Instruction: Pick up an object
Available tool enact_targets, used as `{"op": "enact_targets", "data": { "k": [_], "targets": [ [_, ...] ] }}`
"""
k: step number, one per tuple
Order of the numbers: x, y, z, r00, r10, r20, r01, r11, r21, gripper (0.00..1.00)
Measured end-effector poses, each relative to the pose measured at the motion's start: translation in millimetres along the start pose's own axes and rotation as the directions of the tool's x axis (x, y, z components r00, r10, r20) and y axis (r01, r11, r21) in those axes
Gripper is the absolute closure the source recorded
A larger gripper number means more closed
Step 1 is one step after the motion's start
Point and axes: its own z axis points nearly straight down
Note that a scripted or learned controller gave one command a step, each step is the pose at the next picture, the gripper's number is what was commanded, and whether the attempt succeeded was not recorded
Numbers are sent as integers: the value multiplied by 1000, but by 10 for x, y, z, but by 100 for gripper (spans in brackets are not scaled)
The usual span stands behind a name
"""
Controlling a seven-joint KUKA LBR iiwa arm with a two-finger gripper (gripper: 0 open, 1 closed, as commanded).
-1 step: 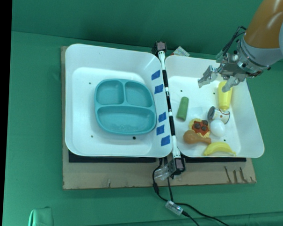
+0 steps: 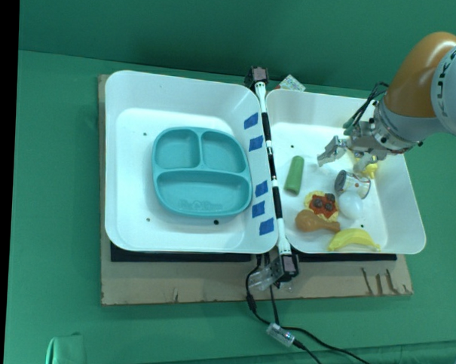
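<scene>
Hovering: our claw (image 2: 348, 150) hangs in the right bin (image 2: 407, 215), fingers apart, gripping nothing.
Targets: cup (image 2: 352, 182) at its 6 o'clock; banana (image 2: 353, 238), green stick (image 2: 294, 174) lie untouched.
Progress: nothing lifted; descent, grip and lift remain.

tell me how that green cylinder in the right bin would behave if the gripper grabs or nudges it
The green cylinder lies on its side, so a sideways nudge would probably roll it across the right bin. It looks smooth and rounded, so it may slip unless pinched across its width. It has open floor around it, apart from the other toys, which should ease access for the gripper.
</scene>
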Motion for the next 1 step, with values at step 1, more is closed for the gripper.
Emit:
{"op": "enact_targets", "data": {
  "k": [1],
  "targets": [
    [-24, 181, 62, 1000, 0, 0, 0, 1000, -4, 0]
  ]
}}
